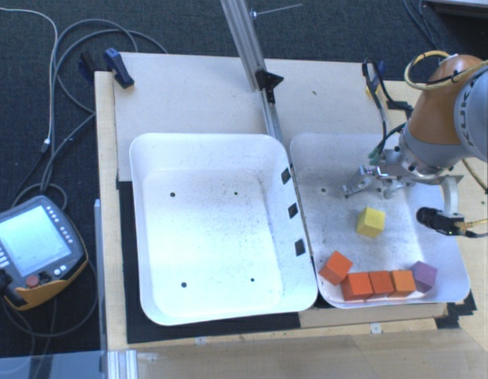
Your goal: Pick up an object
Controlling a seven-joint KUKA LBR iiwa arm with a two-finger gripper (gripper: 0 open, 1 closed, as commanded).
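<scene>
Orange blocks [372, 283] line the right bin's [323, 172] near edge; tool [369, 181], grip state indiscernible, hovers beside the yellow block [370, 222]. Nothing appears lifted.

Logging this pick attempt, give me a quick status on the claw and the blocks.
Claw low in the right bin, nothing between its fingers. Yellow block loose just below it. Orange blocks and purple block along the near wall.

No text you can read anywhere. The handheld control pad [32, 247] at the left has a lit screen, but its contents are too small and washed out. Blocks, bins and arm carry no legible labels, numbers or brands.
</scene>
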